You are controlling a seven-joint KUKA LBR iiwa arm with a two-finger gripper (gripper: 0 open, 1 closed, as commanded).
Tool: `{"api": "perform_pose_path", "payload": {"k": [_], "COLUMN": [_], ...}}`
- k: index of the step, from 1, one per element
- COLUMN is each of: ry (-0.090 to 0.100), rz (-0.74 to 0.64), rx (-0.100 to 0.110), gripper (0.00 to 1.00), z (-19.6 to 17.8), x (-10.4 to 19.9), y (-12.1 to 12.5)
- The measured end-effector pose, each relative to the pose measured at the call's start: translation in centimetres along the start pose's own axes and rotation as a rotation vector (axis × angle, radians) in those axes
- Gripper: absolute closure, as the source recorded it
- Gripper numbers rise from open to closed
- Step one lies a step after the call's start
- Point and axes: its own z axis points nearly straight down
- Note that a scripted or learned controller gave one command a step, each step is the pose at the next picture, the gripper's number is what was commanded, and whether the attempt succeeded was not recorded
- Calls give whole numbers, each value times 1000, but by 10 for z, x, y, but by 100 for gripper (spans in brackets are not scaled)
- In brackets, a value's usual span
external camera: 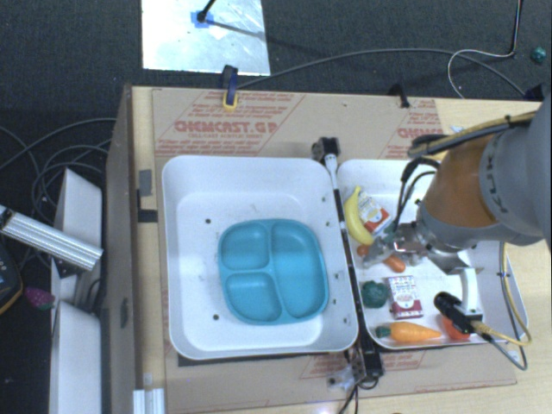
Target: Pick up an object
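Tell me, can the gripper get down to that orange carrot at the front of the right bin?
Probably yes. The carrot lies uncovered near the right bin's front wall, with nothing on top, and the gripper hovers close behind it.

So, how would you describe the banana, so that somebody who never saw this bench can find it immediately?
Look at the right white bin, the one under the grey arm. Along its left wall, near the divider between the bins, lies the banana. It is the only yellow, long, curved thing; the carrot is orange and lies at the bin's near edge.
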Motion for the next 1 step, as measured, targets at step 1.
{"api": "perform_pose_path", "payload": {"k": [1], "ry": [0], "rz": [-1], "rx": [-2], "gripper": [100], "z": [-10], "x": [0], "y": [1]}}
